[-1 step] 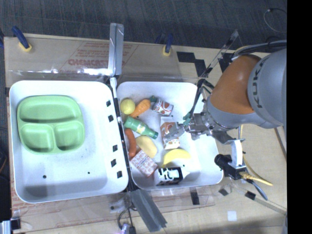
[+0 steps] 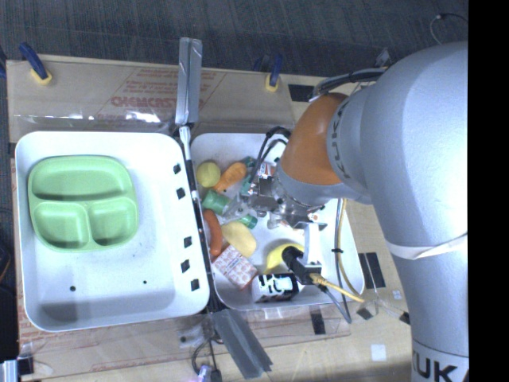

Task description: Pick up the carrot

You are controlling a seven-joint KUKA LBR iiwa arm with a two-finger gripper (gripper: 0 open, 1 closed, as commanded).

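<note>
The carrot (image 2: 233, 174) is a short orange piece with a green tip, lying near the back left of the right bin (image 2: 350, 281). It rests between a yellow round fruit (image 2: 208, 173) and my gripper (image 2: 259, 195). The gripper's metal head hangs low over the bin's middle, just right of and slightly in front of the carrot. The wrist and its orange band (image 2: 312, 146) hide the bin's back right part. I see nothing clearly held.
Around the gripper lie a green item (image 2: 215, 201), a long red-orange item (image 2: 212, 234), a pale yellow fruit (image 2: 241, 239), a patterned packet (image 2: 235, 267), a yellow piece (image 2: 278, 255) and a black-and-white object (image 2: 277, 286). The left bin (image 2: 48, 309) holds a green divided tray (image 2: 82, 201).
</note>
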